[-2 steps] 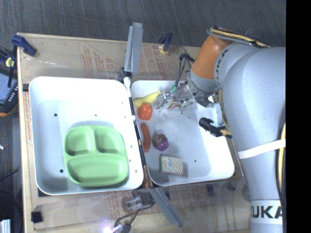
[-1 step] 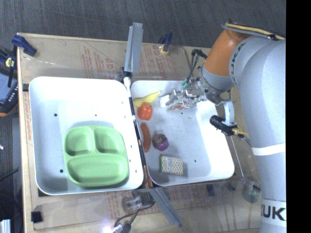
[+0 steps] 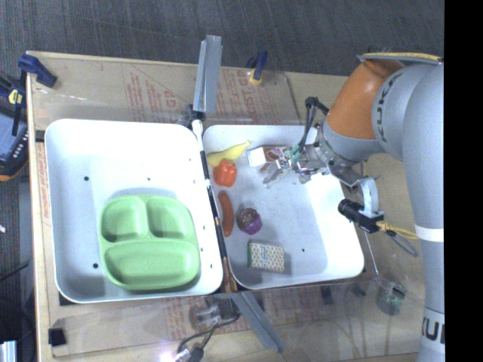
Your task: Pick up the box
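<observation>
Camera view: hand [image 3: 276, 164] low in right bin [image 3: 343, 259], finger state unclear; box [image 3: 266, 256] well apart, near front wall.

There were two bins [image 3: 68, 138], one green tray [image 3: 149, 241], one box [image 3: 266, 256], one banana [image 3: 228, 153], one tomato [image 3: 225, 174], one sausage [image 3: 226, 213], one onion [image 3: 249, 219].

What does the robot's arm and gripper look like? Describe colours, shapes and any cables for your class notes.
The arm is thick, rounded and light grey, with a broad orange band above the wrist. The gripper is small, metallic and dark, with thin black cables looping beside it. A white stripe rings the arm lower down.
</observation>
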